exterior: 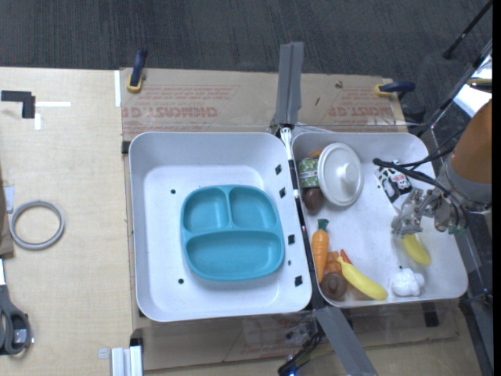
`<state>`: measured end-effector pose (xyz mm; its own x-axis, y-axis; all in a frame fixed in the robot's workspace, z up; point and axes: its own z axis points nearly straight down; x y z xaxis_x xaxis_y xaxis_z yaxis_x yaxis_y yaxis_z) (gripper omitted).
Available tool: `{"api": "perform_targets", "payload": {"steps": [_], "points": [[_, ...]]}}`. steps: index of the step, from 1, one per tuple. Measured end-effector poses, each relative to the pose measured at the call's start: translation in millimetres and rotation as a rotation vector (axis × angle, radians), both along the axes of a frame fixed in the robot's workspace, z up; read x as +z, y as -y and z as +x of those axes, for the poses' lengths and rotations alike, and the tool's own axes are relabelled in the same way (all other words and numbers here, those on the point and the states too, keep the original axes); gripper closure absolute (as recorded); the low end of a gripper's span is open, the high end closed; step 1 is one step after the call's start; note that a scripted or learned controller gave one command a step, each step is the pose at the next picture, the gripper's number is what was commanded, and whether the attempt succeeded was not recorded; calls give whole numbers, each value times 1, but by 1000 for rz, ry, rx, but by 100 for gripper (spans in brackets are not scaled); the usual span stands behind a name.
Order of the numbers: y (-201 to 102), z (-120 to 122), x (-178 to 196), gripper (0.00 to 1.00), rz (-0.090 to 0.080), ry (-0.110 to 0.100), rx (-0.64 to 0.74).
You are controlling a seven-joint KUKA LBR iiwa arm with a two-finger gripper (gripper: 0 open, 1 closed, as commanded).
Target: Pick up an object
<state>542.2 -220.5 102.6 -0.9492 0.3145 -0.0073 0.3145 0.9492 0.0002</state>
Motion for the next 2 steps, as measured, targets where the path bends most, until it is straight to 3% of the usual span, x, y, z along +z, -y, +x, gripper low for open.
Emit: {"api": "perform_targets", "payload": {"steps": [1, 2], "points": [[0, 0, 0, 0, 0, 0, 0], [0, 1, 10, 100, -2, 4, 2]]}}
